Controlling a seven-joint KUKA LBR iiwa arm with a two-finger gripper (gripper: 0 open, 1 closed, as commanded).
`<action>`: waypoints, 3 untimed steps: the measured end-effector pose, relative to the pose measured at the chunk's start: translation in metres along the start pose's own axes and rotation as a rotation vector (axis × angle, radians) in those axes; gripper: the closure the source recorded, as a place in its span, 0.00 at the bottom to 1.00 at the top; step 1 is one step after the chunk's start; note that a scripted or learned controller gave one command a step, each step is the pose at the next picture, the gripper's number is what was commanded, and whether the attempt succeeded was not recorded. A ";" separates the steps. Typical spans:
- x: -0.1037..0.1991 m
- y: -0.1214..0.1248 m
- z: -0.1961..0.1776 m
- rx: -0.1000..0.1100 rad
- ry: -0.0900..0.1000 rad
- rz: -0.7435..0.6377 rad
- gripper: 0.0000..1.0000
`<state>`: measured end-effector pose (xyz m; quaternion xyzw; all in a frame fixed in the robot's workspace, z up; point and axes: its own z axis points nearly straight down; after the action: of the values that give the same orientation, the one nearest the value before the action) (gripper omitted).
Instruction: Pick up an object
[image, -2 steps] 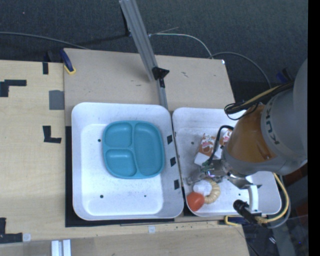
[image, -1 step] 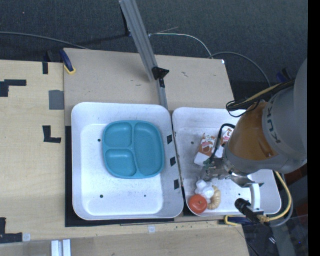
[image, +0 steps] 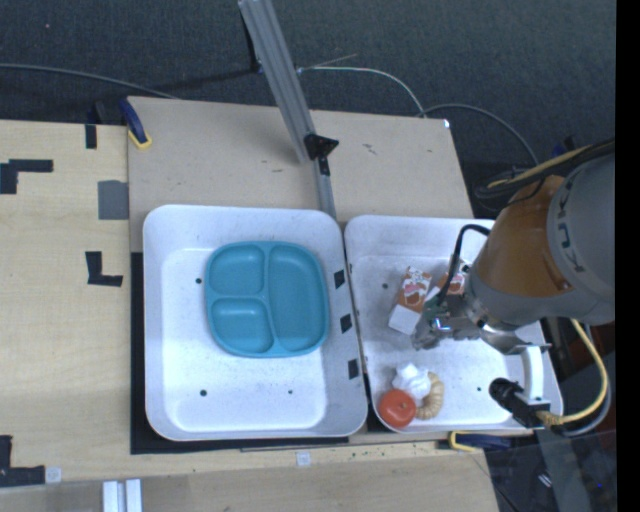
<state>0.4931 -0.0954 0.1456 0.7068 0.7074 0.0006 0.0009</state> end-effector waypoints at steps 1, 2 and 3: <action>0.002 -0.002 -0.062 -0.002 0.000 -0.001 1.00; 0.003 -0.002 -0.060 0.004 0.001 0.000 1.00; 0.064 0.009 -0.059 0.005 0.003 -0.007 1.00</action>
<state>0.5024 -0.0310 0.2044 0.7045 0.7097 0.0001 -0.0018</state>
